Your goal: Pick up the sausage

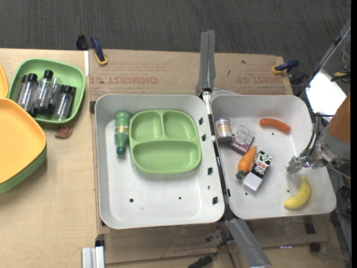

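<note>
Sausage (pixel 274 125) is in the right bin (pixel 279 102), far-right part of the floor, lying roughly flat with its long axis running left-right and dipping slightly toward the near side at its right end. Nothing is touching it.

Largest to smallest:
- left bin (pixel 162 208): green divided plate (pixel 165 140) in the far half, green bottle (pixel 121 132) just beside the plate's left edge.
- arm comes in from the right; gripper (pixel 302 164) sits low by the right bin's right wall, nearer than the sausage and well apart from it.
- banana (pixel 298 197) in the near-right corner, just near of the gripper.
- carrot (pixel 246 162), small carton (pixel 257 170) touching or nearly touching it, pink packet (pixel 242 138), small can (pixel 223 128) — all mid-left in the right bin, clear of the sausage.

Gripper state: can't tell how far open it is, tips too small and blurred. Nothing visibly between them.

Step, my read: pre-grasp, approach not done yet. Gripper is closer to the banana than to the target.

Next move needs: travel toward the far side, centre over the sausage, turn the wrist so the fingers close across the short axis, then descend. Right wall is near, so watch clearance on that side.
</note>
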You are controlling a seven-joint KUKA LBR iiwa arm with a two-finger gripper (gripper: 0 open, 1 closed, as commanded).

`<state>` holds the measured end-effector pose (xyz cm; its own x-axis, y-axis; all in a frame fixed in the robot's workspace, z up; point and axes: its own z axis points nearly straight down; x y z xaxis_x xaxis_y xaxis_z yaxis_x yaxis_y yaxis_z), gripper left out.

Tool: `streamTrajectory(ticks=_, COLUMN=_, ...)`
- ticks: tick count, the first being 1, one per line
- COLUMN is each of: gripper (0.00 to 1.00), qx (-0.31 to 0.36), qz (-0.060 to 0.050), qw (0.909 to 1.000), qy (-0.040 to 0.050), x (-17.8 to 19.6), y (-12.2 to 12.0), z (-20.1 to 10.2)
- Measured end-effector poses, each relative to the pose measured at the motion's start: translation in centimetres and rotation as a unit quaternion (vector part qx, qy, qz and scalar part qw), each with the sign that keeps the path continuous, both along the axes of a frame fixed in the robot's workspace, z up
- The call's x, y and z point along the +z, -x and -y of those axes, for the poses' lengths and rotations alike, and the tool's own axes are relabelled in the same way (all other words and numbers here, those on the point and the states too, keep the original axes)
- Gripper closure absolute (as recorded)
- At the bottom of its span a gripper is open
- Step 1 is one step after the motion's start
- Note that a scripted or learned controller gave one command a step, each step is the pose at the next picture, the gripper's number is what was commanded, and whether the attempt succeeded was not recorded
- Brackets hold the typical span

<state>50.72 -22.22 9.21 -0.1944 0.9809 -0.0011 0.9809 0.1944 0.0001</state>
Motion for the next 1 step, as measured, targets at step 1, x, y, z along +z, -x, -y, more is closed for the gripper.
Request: streamTrajectory(ticks=1, gripper=1.00, qx=-0.093, qz=-0.002, qw=0.9957, qy=-0.0010, x=-0.14, y=3.04, z=-7.29)
